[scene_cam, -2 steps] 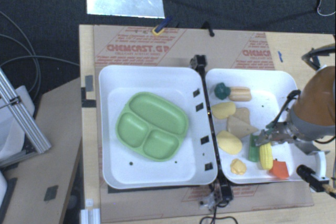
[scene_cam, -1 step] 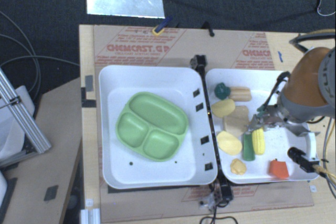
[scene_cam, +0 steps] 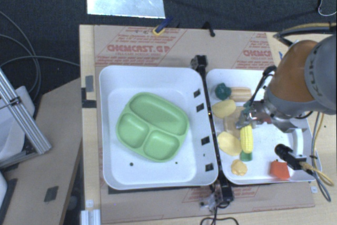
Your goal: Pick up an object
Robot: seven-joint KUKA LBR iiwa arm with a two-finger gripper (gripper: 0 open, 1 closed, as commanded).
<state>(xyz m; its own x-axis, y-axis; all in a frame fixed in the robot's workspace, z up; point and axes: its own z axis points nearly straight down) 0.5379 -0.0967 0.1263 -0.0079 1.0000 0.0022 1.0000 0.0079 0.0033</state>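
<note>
Gripper (scene_cam: 245, 121) in right bin (scene_cam: 263, 179), fingers' state unclear, touching corn cob (scene_cam: 246, 139), green tray (scene_cam: 152, 126) in left bin (scene_cam: 116, 81)

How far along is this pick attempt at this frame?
Done: the arm has reached into the right bin, with the gripper low over the corn cob. In hand: nothing visibly gripped; the corn lies on the bin floor. Left: grasp and lift. The green tray sits alone in the left bin.
</note>
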